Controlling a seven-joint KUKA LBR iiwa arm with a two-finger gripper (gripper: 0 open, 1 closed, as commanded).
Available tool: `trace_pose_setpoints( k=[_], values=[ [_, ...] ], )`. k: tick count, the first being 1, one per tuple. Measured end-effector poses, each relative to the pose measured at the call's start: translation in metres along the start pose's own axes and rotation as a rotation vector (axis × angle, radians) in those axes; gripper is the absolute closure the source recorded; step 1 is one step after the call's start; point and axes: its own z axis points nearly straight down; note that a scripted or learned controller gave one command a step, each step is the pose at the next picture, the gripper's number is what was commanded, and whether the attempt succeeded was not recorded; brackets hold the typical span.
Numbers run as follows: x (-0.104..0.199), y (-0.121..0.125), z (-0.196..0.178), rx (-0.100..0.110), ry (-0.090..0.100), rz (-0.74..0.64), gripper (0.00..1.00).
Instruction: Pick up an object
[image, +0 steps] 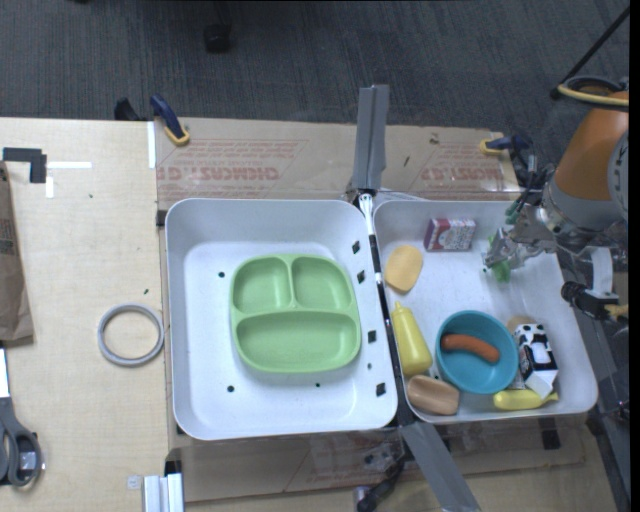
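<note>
The right bin holds several objects. A small pink and white box lies at the back, and a tan slice leans near the divider. Along the left wall lies a yellow bottle. A blue bowl holds a sausage. A brown bun, a banana and a black and white toy sit along the front. My gripper hangs low over the bin's back right part, right of the box. A small green bit shows at its tip.
The left bin holds a green divided plate. A grey ring lies on the bench to the left. Clamps sit at the back corners. The arm's orange band rises at the right edge.
</note>
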Motion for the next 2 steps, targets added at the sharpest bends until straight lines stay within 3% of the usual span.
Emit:
trace_pose_setpoints(
  k=[1,2],
  values=[
    [0.016,0.028,-0.101,0.002,-0.003,0.053,1.0],
    [0.067,0.025,-0.114,0.003,-0.003,0.011,1.0]
  ],
)
